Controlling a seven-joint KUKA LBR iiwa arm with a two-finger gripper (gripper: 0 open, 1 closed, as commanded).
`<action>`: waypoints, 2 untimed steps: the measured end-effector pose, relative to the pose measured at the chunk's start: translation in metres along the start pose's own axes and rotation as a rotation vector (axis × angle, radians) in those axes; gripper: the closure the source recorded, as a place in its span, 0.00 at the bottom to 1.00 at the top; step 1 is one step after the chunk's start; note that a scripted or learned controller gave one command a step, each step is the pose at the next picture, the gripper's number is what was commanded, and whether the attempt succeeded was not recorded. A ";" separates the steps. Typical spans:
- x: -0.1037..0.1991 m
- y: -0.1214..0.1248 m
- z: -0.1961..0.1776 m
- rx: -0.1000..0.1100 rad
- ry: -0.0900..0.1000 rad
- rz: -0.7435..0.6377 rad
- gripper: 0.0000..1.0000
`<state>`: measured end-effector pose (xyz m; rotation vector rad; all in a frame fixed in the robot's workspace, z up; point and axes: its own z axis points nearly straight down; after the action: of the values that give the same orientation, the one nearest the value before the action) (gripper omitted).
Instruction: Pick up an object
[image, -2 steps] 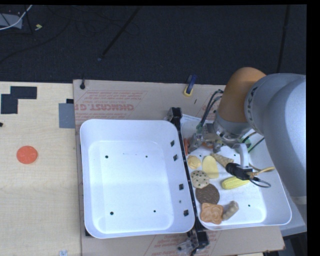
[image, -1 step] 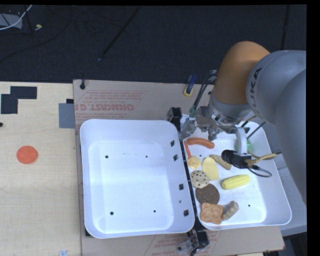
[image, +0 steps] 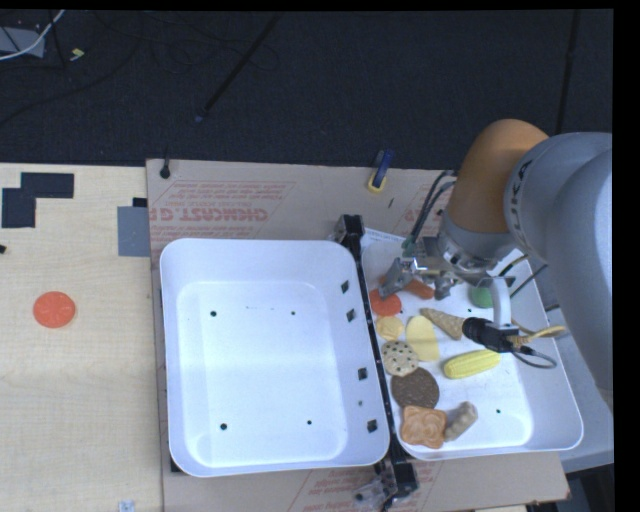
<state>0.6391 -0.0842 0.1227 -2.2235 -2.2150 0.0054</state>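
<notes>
The big grey arm (image: 560, 230) reaches over the right white plastic bin (image: 555, 420). Its gripper (image: 425, 272) hangs low above the toy food, near a round red piece (image: 385, 303). I cannot tell its grip. Nothing looks picked up yet.

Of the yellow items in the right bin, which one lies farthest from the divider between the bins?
The corn cob. It lies toward the bin's outer side, while the other yellow pieces sit close to the divider.
</notes>
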 end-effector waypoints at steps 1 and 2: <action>-0.005 0.006 0.035 -0.003 0.001 -0.002 0.00; -0.005 0.007 0.021 -0.008 0.002 -0.002 1.00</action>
<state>0.6461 -0.0889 0.1016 -2.2243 -2.2203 -0.0061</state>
